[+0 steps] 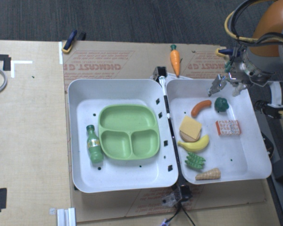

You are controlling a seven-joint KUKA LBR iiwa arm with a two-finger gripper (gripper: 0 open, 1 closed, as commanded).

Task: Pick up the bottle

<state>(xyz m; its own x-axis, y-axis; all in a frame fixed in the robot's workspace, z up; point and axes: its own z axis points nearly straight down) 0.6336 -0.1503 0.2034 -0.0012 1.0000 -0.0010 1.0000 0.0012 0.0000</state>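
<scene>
Plainly the task is at its approach step, with nothing lifted yet: the bottle [94, 144], green with a pale label, lies in the left bin [80, 173] against its nine o'clock wall, touching or just beside the left rim of the green divided plate [129, 132]. The gripper [221, 84] hangs over the twelve o'clock end of the right bin [254, 166], well apart from the bottle, and its fingers appear spread with nothing between them, though they are small and dark, so this is a judgement. The next move calls for a long traverse toward nine o'clock, across the clips joining the two bins, then a descent into the narrow slot between plate and bin wall. That slot is the main obstacle: a finger could land on the plate's rim or the wall, and the rounded bottle may roll. Around the gripper lie a sausage [201, 108], a dark green vegetable [221, 104], a cheese wedge [190, 128], a banana [195, 144], a red packet [227, 127], a leafy green piece [195, 161] and a cone [208, 174]; a carrot [174, 59] rests outside at twelve o'clock.
</scene>
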